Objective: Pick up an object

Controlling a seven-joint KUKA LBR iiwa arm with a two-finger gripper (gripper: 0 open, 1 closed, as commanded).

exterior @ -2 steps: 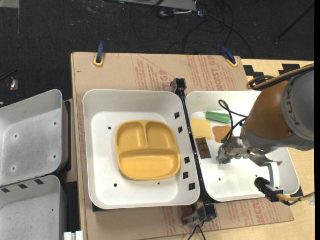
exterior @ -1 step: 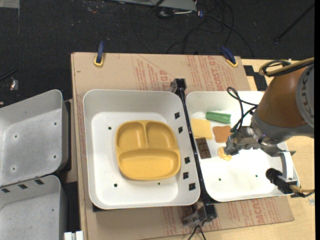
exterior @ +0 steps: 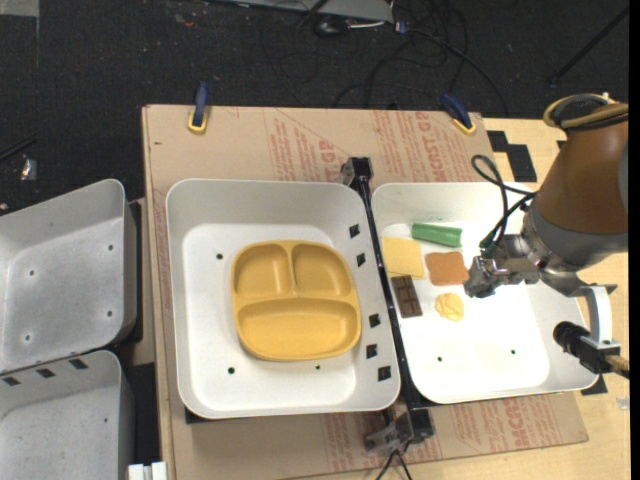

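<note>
The right bin (exterior: 520, 368) holds several small objects near its left side: a green cylinder (exterior: 437, 233), a pale yellow wedge (exterior: 402, 256), a brown square piece (exterior: 446, 267), a small yellow lump (exterior: 450, 307) and a dark brown bar (exterior: 405, 296). My gripper (exterior: 482, 280) hangs over the right bin, just right of the brown square and up-right of the yellow lump. Its tips are dark and small against the arm.
The left bin (exterior: 200, 268) contains a yellow divided plate (exterior: 296, 300). A black divider runs between the bins. Grey metal trays (exterior: 60, 268) lie off the bench at left. The arm's orange band (exterior: 595, 168) looms at the right edge.
</note>
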